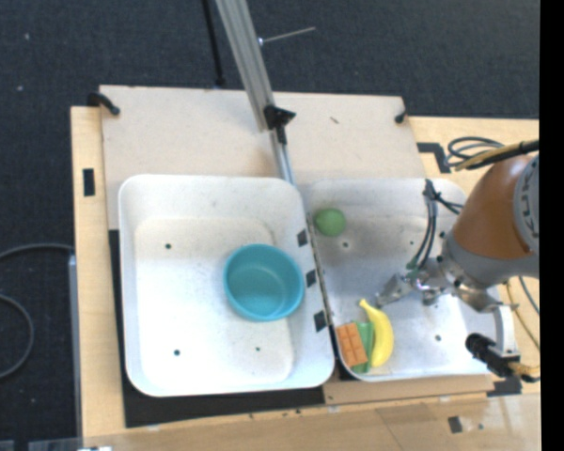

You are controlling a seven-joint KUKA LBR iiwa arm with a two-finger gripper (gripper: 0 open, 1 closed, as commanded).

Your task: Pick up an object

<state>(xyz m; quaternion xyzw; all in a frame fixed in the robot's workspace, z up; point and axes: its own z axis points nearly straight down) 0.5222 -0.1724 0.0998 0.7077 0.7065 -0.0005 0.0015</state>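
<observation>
Right bin (357, 205) holds one green ball (330, 221), one banana (379, 332) and one orange block (352, 344), both against its near-left corner. My jaws (401, 287) hover above the banana; spread or pinched, I cannot tell. One blue bowl (263, 282) sits in the left bin (169, 214).

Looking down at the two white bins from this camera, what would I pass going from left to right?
Blue bowl in the left bin → green ball → orange block → yellow banana → the gripper on the grey-and-orange arm.
</observation>
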